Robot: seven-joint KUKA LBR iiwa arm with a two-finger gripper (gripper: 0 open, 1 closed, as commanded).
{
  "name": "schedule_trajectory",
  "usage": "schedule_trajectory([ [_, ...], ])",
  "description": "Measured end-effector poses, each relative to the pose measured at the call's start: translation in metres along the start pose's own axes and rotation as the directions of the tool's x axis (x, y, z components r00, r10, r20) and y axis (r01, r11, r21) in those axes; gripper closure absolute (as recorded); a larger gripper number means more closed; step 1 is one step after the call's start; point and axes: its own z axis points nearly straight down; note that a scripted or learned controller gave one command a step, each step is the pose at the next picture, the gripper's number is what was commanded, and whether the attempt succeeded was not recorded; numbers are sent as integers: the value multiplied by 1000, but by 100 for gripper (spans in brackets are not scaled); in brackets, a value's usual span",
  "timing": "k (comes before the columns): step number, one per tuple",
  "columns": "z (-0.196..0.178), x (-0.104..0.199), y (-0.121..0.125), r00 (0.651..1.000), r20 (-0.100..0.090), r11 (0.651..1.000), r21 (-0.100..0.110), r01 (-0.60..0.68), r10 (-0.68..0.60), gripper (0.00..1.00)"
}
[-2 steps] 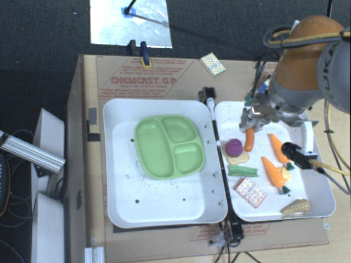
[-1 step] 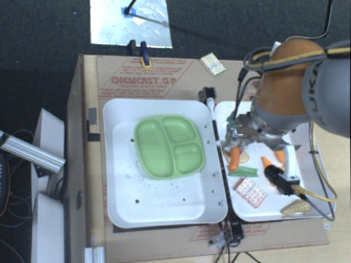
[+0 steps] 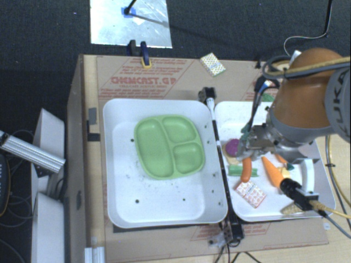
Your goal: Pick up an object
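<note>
Gripper (image 3: 253, 142) hangs low over the right bin (image 3: 233, 113) by a purple toy (image 3: 232, 146); grip unclear.

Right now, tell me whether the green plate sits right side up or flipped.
Right side up: the green plate shows its three hollow compartments facing up, lying flat in the left bin.

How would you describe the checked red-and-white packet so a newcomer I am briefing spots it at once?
Look in the right bin, beneath the arm. Near its front edge, below the small orange sausage-shaped piece, lies the checked packet. It is the one flat, patterned square among smooth, rounded toys.
</note>
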Motion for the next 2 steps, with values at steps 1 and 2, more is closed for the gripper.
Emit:
schedule_trajectory([
  [1,6,11,-1,1000,0,1000,-1,2,-2,100],
  [2,12,59,-2,1000,0,1000,0,2,-2,100],
])
